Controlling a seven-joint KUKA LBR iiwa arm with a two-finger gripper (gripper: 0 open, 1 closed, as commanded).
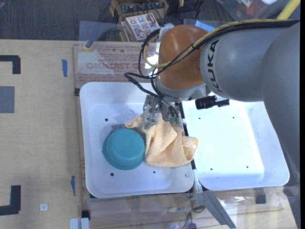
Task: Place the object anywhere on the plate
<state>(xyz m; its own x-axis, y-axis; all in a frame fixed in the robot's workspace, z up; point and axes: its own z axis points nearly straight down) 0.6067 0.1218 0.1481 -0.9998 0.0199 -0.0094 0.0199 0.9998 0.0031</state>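
Yellow cloth (167, 144) — crumpled, soft folds, beside teal plate (124, 148); pincer (159, 116) above it — grip state unclear

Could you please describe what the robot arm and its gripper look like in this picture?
The arm is a thick, rounded grey body with dark KUKA lettering on its side. Above the wrist sits a glossy orange band. Black cables and one yellow cable loop along it. The gripper is a small metallic grey assembly with green details near its tip.
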